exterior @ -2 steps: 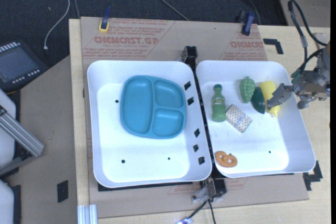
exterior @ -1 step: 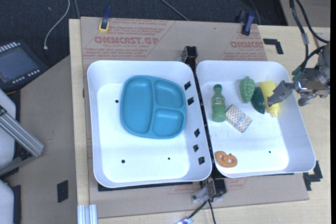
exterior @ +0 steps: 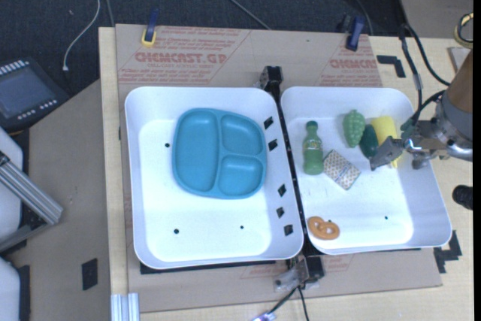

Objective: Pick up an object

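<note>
Hovering my fingers [exterior: 392,152] at right bin's edge; spread or pressed together, can't tell. Dark green plastic toy vegetable [exterior: 368,140] just beside fingertips, against yellow block [exterior: 385,128]. Likely light, stiff, smooth, slippery; best pinched across narrow middle.

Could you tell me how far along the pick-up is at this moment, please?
Nothing looks picked yet: the green bottle, grapes, patterned packet and pretzel all lie in the right bin. In hand: the claw sits low at the yellow object. Left: gripping something and lifting it.
</note>
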Robot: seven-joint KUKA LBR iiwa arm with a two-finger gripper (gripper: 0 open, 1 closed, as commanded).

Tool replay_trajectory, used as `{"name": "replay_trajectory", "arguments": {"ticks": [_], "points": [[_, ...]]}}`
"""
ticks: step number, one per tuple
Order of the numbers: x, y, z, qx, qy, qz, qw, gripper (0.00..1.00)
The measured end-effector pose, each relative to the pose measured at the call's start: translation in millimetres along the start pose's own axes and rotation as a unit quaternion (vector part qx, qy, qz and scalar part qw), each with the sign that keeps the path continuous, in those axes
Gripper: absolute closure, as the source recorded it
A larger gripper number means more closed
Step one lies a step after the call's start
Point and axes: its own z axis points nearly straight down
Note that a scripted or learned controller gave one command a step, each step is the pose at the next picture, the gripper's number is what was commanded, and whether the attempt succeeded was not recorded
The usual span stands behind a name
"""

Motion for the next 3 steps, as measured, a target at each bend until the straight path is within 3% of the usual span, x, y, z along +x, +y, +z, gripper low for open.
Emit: {"name": "replay_trajectory", "arguments": {"ticks": [2, 3], "points": [[7, -9, 107, 0.000, 0.000, -0.001, 1.0000, 0.00], [7, -8, 92, -0.004, -0.001, 0.000, 1.0000, 1.00]]}}
